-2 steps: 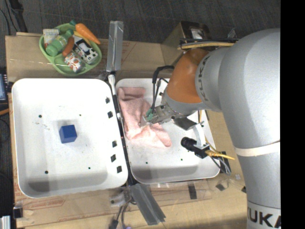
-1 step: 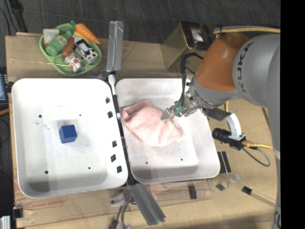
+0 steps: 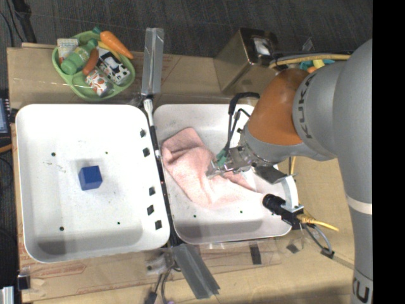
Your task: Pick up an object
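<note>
Pink cloth [image 3: 193,166], crumpled, lay in the right bin [image 3: 190,230], long axis slanting top-left to bottom-right. Gripper [image 3: 223,164] sat on its right half; fingers' state could not be told.

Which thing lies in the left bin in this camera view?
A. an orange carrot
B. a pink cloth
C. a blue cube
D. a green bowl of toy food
C: the blue cube sits alone on the floor of the left bin; the pink cloth lies in the right bin.
</note>
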Controlling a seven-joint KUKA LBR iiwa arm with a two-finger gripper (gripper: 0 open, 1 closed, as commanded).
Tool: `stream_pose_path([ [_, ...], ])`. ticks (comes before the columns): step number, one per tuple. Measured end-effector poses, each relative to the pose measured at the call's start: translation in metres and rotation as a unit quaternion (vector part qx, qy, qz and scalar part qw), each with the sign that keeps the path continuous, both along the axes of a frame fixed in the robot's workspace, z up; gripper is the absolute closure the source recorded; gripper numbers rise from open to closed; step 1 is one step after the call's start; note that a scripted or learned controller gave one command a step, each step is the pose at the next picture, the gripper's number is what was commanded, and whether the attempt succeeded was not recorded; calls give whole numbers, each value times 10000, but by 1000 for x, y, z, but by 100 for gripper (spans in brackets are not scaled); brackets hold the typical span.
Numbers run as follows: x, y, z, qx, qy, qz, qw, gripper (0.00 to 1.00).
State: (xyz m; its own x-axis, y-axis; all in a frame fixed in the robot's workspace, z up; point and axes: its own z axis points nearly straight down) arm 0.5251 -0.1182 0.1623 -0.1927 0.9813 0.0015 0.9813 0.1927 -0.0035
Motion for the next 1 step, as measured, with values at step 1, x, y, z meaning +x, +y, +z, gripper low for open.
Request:
stream_pose_path([
  [1, 0, 0, 0, -1, 0, 1, 10000, 0],
])
